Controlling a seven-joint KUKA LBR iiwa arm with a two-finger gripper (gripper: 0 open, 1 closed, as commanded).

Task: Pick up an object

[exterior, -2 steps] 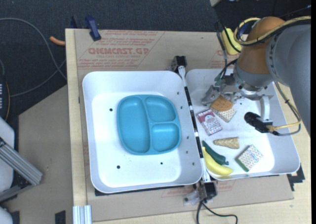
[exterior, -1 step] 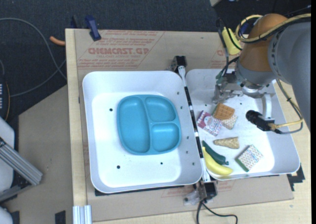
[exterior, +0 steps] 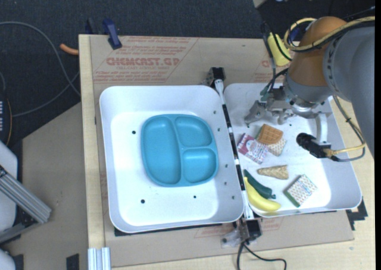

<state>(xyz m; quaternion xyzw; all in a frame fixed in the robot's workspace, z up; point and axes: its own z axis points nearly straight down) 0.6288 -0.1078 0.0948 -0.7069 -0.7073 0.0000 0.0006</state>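
Observation:
My gripper (exterior: pixel 269 115) hangs over the back of the right bin (exterior: pixel 339 188), its fingers spread open with nothing between them. Just in front of it lies a brown waffle-like square (exterior: pixel 271 135). A pink and white packet (exterior: pixel 252 148) rests to the left of that square. Nearer the front are a tan wedge (exterior: pixel 274 172), a yellow banana (exterior: pixel 262 200) with a dark green piece (exterior: pixel 260 185) on it, and a green and white box (exterior: pixel 300 190).
The left bin (exterior: pixel 119 203) holds a blue divided plate (exterior: pixel 178 148). The wall between the two bins (exterior: pixel 229 138) runs close to the packet and the banana. The arm's grey body and orange band (exterior: pixel 315 55) cover the right bin's back right corner.

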